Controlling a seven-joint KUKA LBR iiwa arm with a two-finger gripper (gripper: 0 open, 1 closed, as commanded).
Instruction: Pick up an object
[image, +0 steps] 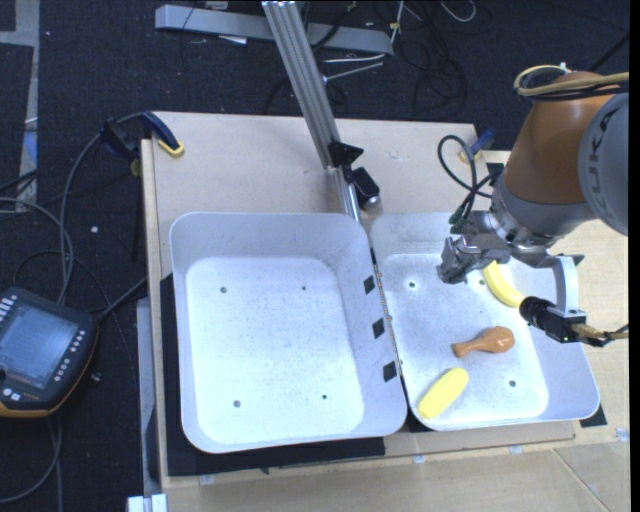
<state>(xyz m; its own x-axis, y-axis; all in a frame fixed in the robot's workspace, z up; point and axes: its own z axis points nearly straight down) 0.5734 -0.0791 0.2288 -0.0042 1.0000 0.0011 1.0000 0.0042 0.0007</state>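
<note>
The right bin (420, 300) holds three things. A yellow banana (501, 284) lies near its back right, partly hidden by the arm. A brown drumstick-shaped piece (485, 343) lies in the middle right. A yellow corn-like piece (442, 392) lies near the front. My gripper (457, 265) hangs low over the bin's back part, just left of the banana, with nothing visible between its fingers.
The left bin (190, 300) stands beside the right one, the two walls meeting along a middle ridge (380, 320). A slanted metal pole (315, 100) rises behind the bins. Cables and a pendant (35, 345) lie on the floor to the left.
</note>
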